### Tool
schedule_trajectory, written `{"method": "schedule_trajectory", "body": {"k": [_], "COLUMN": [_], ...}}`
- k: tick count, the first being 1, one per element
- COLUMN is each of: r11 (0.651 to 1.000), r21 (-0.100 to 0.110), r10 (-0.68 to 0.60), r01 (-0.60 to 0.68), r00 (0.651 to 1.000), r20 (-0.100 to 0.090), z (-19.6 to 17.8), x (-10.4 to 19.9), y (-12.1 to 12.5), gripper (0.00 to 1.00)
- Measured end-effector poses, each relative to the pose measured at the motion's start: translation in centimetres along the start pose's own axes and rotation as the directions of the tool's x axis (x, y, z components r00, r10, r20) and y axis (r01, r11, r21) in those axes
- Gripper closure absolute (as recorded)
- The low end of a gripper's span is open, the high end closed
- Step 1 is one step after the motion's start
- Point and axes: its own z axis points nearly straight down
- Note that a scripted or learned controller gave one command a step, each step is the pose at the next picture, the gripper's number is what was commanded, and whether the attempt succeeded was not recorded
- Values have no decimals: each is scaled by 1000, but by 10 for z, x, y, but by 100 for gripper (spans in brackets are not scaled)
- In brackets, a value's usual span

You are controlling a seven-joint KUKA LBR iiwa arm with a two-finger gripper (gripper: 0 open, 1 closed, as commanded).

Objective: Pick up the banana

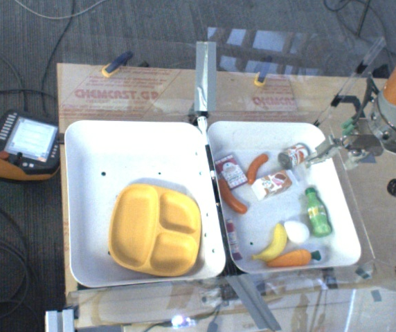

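The yellow banana (273, 244) lies in the right bin (336, 254) near its front edge, curved, between a white egg (296, 232) and an orange carrot (291, 258). My gripper (322, 152) hovers at the right bin's far right rim, next to a small can (293, 156). It is well behind and to the right of the banana and apart from it. Nothing shows in its grasp.
The right bin also holds a green bottle (317, 211), two sausages (257, 166) (231, 198), a small carton (273, 184) and a red packet (231, 171). A yellow compartment tray (156, 228) sits in the left bin (87, 151). A teach pendant (23, 145) lies off the bench at left.
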Motion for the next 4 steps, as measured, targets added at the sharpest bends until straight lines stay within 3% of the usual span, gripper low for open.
{"method": "schedule_trajectory", "body": {"k": [1, 2, 3, 4], "r11": [985, 970, 970, 968], "r21": [1, -11, -16, 0], "r10": [-174, -244, -244, -252], "r01": [174, 244, 244, 252], "r00": [985, 970, 970, 968], "r20": [-1, 4, 6, 1], "z": [102, 187, 178, 85], "x": [66, 39, 39, 123], "y": [-61, -57, -54, -60], "gripper": [0, 0, 100, 100]}}
